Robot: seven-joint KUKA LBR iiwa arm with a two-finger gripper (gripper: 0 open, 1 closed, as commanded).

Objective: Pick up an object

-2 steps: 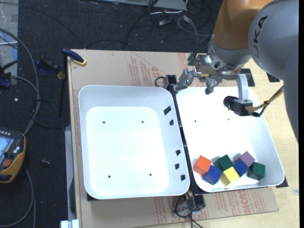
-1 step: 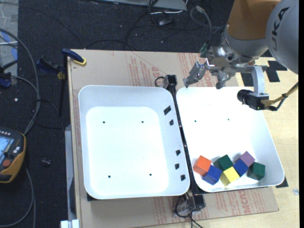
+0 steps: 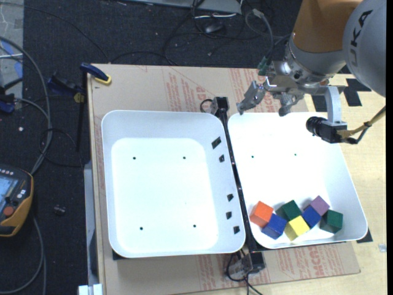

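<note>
Grey gripper (image 3: 265,104) | fingers spread wide, holding nothing | above right bin's (image 3: 288,165) far edge

Tool (image 3: 265,104) raised, fingers spread, empty.

Two white bins sit side by side: the left bin (image 3: 116,183) and the right bin (image 3: 288,158). Six small blocks cluster together, well apart from the fingers (image 3: 247,101): one orange block (image 3: 262,212), two blue blocks (image 3: 274,225), one yellow block (image 3: 298,227), two green blocks (image 3: 289,210) and one purple block (image 3: 319,204).
</note>
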